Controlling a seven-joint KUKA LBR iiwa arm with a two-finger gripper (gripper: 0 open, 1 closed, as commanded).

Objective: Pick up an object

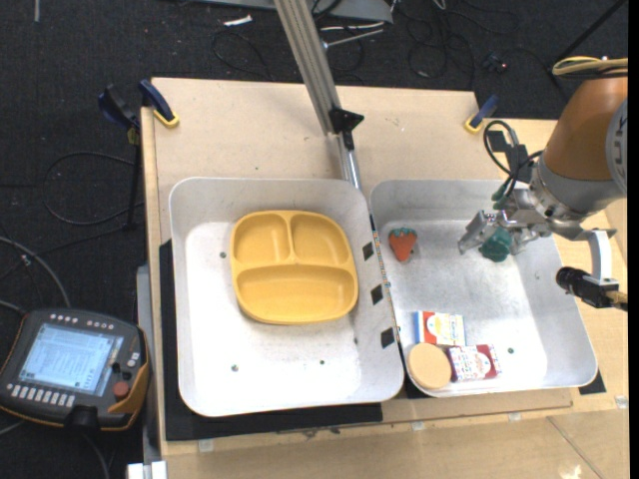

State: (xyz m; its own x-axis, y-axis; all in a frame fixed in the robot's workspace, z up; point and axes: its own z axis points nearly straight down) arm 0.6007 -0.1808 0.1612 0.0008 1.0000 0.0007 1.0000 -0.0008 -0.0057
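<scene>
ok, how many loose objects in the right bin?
5, maybe more hidden under the arm: strawberry upper left, teal item at the tool, white carton, red carton and tan disc near the front.

yellow plate (295, 267), red strawberry (402, 243), white bins (200, 297)

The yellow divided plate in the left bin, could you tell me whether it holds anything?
Empty: all three compartments of the yellow plate show bare yellow.
</scene>
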